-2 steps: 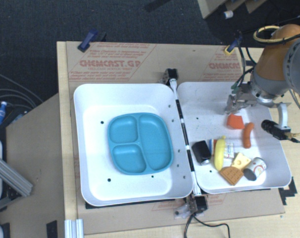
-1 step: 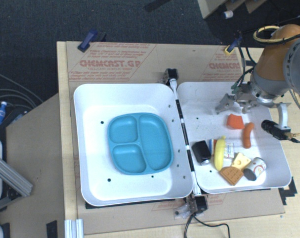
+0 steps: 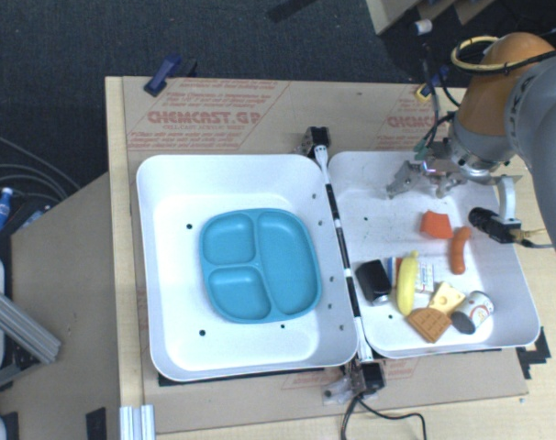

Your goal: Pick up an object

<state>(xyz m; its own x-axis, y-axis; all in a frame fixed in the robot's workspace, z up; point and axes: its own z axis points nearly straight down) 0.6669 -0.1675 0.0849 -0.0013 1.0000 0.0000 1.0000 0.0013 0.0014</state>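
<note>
Camera view shows me the gripper splayed wide, holding nothing, the orange sausage at its four o'clock, lying twelve-to-six.

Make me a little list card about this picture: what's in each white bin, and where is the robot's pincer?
left bin: one blue plate with three sections, nothing on it
right bin: toy food and small things, bunched at the near end
things in right bin: orange block, sausage, banana, black box, cheese wedge, waffle, small can
pincer: over the far end of the right bin, apart from the pile
held: nothing seen between its fingers
</note>
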